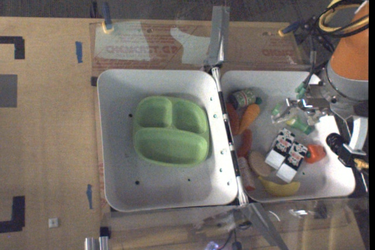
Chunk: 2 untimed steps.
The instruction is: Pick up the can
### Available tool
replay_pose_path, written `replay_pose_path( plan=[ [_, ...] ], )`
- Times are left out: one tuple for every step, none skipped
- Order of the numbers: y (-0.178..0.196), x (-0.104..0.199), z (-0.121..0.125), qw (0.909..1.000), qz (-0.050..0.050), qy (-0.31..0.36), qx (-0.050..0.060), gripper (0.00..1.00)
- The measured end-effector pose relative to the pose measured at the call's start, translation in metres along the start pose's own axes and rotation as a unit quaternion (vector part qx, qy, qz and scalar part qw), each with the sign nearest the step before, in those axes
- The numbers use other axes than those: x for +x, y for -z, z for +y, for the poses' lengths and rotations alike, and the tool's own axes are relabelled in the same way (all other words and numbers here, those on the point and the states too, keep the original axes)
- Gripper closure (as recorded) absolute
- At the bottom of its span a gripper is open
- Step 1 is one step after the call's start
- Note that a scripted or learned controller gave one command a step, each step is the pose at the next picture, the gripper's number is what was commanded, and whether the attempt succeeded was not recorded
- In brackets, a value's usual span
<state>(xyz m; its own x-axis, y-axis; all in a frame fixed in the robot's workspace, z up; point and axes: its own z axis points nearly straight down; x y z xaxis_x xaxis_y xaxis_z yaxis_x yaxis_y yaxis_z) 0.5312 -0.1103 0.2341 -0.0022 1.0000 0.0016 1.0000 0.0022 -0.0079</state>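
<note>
end effector (291,107) over right bin (263,80) — can (245,96) green-labelled, on its side

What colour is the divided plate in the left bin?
Light green; the divided plate shows clearly in the camera view.

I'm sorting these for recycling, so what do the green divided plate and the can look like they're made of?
The green divided plate looks like moulded plastic with a matte finish: uniform colour, soft rounded ridges, no glare. The can, lying on its side in the right bin, is probably metal under a printed label, though it is too small to be sure.
</note>
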Motion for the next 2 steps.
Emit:
replay_pose_path(
  plan=[
    [-0.1273,-0.0238,0.0036,0.9908,0.000,-0.135,-0.002,0.00],
    [-0.1213,-0.0250,0.0036,0.9905,-0.001,-0.137,-0.001,1.00]
  ],
)
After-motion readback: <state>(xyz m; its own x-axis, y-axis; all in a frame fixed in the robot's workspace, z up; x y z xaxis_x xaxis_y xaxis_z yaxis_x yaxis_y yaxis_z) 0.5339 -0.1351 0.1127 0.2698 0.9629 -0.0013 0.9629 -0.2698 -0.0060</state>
